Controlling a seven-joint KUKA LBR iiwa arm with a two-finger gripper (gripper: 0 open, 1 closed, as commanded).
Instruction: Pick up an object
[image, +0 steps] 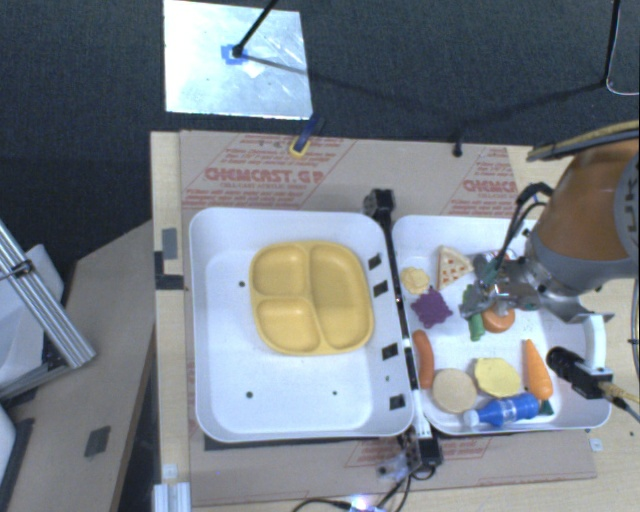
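Two white bins sit side by side mid-frame. Left bin (215, 330) holds a yellow divided plate (308, 297), nothing else of note. Right bin (575, 418) carries all the pickable clutter, so the target is in there.

Camera view, right bin contents: small yellow round piece (414, 279) and pizza-slice toy (452, 266) at the upper left of the bin; purple piece (433, 307) just below them; long orange carrot (424, 358) along the bin's left wall, long axis roughly top-to-bottom in frame; tan disc (455, 389) and yellow chip-like piece (497, 377) lower centre; blue bottle (508, 409) lying along the bottom wall, axis left-right; second carrot (537, 368) lower right, axis near vertical.

Gripper (488, 299) is down inside the right bin, upper centre, arm entering from the right edge of frame. Directly at its tip is an orange-and-green piece (494, 320), looks like a tomato or similar, touching or just below the tip. That's the nearest candidate. Purple piece is next, just to the frame-left of the gripper.

Hand state: cannot tell. Tip is a dark tangle against the green part of that piece, so neither the spread nor a grasp is readable. Not calling it held.

Judgement: the move turns on whether the tip is centred over that orange-green piece; from here it looks slightly up-left of its middle.
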